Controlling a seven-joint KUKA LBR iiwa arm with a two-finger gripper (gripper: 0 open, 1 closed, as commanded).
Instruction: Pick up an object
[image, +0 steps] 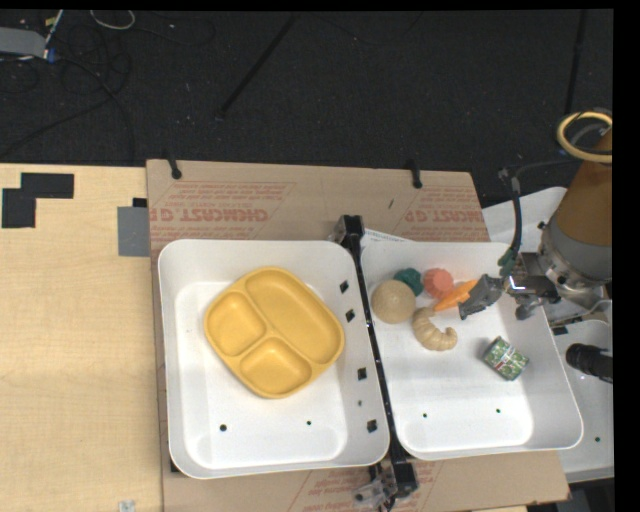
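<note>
Overhead slanted view of the work surface (70, 340), pale wood at the far left, with black rectangular marks and 1 grey patch near its upper edge. Behind it the room floor is dark and crossed by loose cables. A brown cardboard sheet (300, 205), printed with reversed red lettering, lies on the surface beneath 2 white bins.

All positions below are given relative to the black divider (365, 340) that runs between the bins. Left of the divider, the left bin (200, 440) carries a yellow plate (274, 331) with 3 compartments, set at a diagonal. Right of the divider, the right bin (480, 425) carries 5 small things. Just right of the divider sits a tan ball (393, 301). Further right and toward the far wall are a teal piece (408, 279) and a pink ball (438, 281). A beige croissant-shaped piece (433, 331) lies right of the tan ball, curved, its long axis running from upper left to lower right. An orange carrot-like piece (455, 295) has its long axis rising gently to the right, its right end at the gripper. The gripper (483, 297) hangs there, dark; whether it is parted or closed cannot be told. Furthest right lies a green and white packet (505, 358), tilted. The arm (585, 235) enters from the right edge.
</note>
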